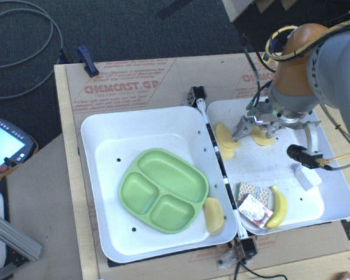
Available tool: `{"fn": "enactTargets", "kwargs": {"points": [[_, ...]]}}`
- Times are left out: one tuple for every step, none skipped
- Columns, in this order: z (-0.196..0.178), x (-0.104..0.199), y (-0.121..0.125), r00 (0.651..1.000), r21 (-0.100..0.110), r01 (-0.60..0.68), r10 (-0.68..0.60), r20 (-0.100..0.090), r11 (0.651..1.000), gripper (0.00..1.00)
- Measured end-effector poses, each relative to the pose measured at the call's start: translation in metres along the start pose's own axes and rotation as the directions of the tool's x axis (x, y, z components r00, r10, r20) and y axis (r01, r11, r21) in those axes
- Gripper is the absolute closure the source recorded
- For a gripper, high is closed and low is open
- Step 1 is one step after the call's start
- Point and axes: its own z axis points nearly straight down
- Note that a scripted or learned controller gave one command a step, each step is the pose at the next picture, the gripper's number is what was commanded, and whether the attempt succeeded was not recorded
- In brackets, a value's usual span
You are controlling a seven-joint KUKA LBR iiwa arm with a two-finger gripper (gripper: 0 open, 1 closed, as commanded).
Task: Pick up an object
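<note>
over the right bin (327, 208) | claw (260, 124) low beside a yellow piece (263, 137), grip state cannot be told | second yellow piece (225, 140) lies left, long axis along the divider (216, 157)

The grey arm (332, 61) is extended in from the right, its orange band (296, 65) seen above the wrist. The gripper (256, 126) is pointed downward, and the state of its tip is hidden from above.
</note>
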Motion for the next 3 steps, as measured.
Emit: {"fn": "enactTargets", "kwargs": {"points": [[0.009,0.010,0.004,1.000,-0.006,-0.002,0.002,0.004,1.000,0.00],[-0.007,0.013,-0.004,1.000,-0.002,-0.001,0.001,0.001,1.000,0.00],[-0.019,0.011,0.025,1.000,-0.004,0.000,0.000,0.002,1.000,0.00]]}}
